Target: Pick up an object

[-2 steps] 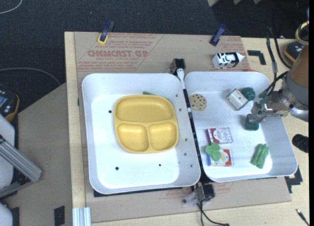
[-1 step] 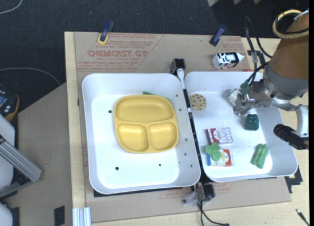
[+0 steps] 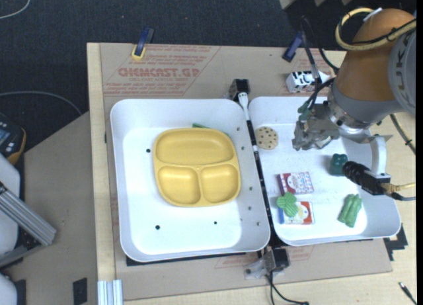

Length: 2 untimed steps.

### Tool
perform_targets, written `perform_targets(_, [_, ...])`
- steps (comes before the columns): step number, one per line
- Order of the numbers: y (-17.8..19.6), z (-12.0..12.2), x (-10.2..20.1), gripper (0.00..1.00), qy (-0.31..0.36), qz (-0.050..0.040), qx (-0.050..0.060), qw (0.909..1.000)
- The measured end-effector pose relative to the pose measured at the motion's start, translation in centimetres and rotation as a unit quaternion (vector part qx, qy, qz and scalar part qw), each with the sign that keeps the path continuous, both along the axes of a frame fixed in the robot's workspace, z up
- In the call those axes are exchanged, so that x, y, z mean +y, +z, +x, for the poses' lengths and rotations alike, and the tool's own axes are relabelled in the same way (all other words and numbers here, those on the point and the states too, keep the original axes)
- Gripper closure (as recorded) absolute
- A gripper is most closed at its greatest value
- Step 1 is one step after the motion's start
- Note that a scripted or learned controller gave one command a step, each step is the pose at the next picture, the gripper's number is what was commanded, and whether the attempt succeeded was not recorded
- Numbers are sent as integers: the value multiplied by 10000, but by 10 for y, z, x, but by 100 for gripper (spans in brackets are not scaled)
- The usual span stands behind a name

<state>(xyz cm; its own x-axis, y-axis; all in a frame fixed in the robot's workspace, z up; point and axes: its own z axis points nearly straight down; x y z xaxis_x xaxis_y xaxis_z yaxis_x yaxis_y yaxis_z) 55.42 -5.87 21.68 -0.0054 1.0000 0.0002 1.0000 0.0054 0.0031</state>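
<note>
The metal end effector [image 3: 309, 137] hangs over the right bin [image 3: 390, 221]; I cannot tell its state. Just left lies a flat, round, speckled cookie [image 3: 266, 137]. Below sit glossy rectangular cards [image 3: 295, 196]. Lower right, a bumpy green pickle [image 3: 349, 209] lies with its long axis nearly upright, leaning right.

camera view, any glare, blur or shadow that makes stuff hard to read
Camera view: even, soft light, the white bins bright but not blown out; slightly soft overall, so the small packets stay unreadable; the gripper is dim against the arm's grey, its shape hard to make out.
</note>
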Motion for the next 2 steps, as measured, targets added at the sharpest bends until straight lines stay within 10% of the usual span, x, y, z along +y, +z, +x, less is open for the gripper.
perform_targets(2, [1,3,8,100,-37,-2,26,10000])
